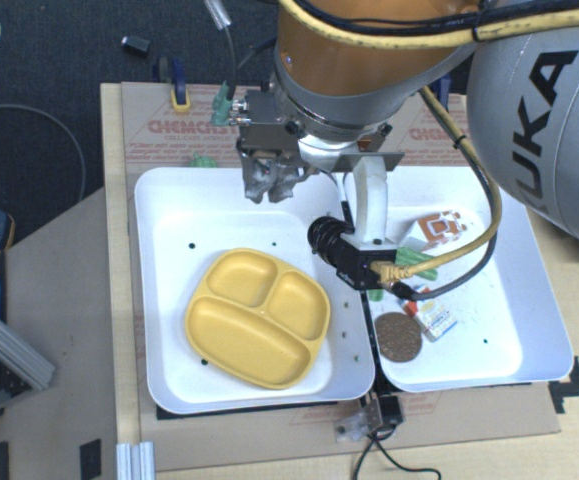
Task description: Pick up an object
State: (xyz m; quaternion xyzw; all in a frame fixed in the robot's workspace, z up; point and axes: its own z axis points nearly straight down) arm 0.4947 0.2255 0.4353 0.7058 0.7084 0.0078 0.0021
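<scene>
A yellow divided plate (259,315) lies in the left white bin (164,268). The right white bin (509,308) holds a brown round disc (399,336), a small orange-and-white card (440,228), a green piece (415,260) and a small printed packet (437,320). My gripper (267,180) hangs over the far part of the left bin, above and behind the plate and apart from it. Nothing shows in its grasp. The arm's wrist hides part of the bin's far rim.
A black cable bundle (335,245) hangs from the arm over the divide between the bins. The bins rest on a brown cardboard sheet (129,168). Clamps and cables (179,83) lie on the dark floor beyond.
</scene>
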